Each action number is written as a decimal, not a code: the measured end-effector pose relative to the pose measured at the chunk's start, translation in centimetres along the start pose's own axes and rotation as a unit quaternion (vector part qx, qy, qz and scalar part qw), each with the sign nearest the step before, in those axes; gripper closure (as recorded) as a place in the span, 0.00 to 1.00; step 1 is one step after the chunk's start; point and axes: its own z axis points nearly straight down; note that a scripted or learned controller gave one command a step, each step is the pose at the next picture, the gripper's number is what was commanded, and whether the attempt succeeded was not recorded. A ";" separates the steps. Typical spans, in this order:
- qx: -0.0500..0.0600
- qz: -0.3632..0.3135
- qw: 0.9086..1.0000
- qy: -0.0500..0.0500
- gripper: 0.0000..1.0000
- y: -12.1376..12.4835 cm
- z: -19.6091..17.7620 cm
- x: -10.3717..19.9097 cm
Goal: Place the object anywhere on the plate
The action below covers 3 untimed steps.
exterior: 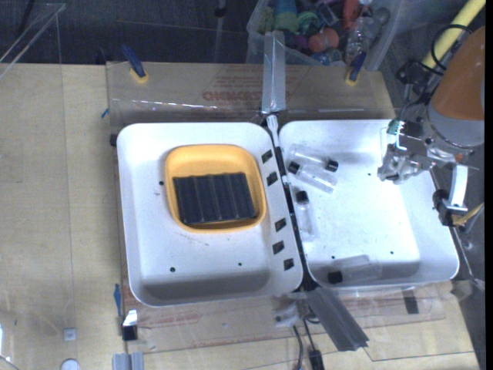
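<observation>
A yellow plate (212, 155) lies in the left bin (146, 260), with a dark ribbed slab (214, 197) covering most of its middle. In the right bin (400, 245), a clear plastic tube with a black cap (312, 168) lies near the back left corner. A second clear tube (303, 211) lies along the divider, and a third (350, 268) rests at the front wall. My gripper (399, 165) hangs over the right bin's back right part, well apart from the tubes and far from the plate. Nothing is visible in its grasp.
A metal divider (281, 199) with black tabs runs between the bins. A clear tub of colourful toys (323, 10) stands behind the bench. The arm's grey body and orange band (466, 91) fill the right edge.
</observation>
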 end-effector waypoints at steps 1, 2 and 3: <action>0.000 0.000 1.000 0.000 0.00 0.0 0.0 0.0; -0.002 -0.099 0.995 0.000 0.00 2.6 -11.5 -5.5; 0.000 -0.282 0.959 0.001 0.00 1.9 -8.8 -5.1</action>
